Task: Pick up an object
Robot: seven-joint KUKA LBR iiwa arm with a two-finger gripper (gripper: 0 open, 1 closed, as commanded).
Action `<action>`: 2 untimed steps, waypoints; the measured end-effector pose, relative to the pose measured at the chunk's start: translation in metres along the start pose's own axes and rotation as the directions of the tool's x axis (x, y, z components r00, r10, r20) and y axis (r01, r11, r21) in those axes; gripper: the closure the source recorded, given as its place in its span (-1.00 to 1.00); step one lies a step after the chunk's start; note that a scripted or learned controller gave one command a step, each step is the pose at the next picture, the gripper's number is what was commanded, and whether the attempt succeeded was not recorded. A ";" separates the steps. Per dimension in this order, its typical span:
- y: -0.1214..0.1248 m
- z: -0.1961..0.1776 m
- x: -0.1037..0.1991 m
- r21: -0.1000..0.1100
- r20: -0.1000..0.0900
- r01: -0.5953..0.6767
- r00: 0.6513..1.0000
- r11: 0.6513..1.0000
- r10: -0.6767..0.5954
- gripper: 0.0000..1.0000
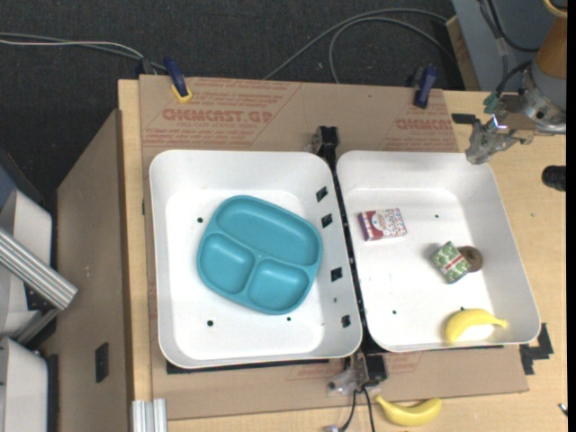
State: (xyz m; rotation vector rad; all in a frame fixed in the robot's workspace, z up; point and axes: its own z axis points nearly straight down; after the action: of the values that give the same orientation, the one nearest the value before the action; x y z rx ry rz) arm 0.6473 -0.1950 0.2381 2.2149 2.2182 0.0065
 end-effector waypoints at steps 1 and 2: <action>-0.020 0.011 0.048 0.011 -0.004 0.003 1.000 1.000 -0.002 1.00; -0.050 0.011 0.096 0.012 -0.005 0.002 1.000 1.000 -0.002 1.00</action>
State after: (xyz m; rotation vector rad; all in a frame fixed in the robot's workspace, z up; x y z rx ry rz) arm 0.5977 -0.0994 0.2270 2.2210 2.2289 -0.0019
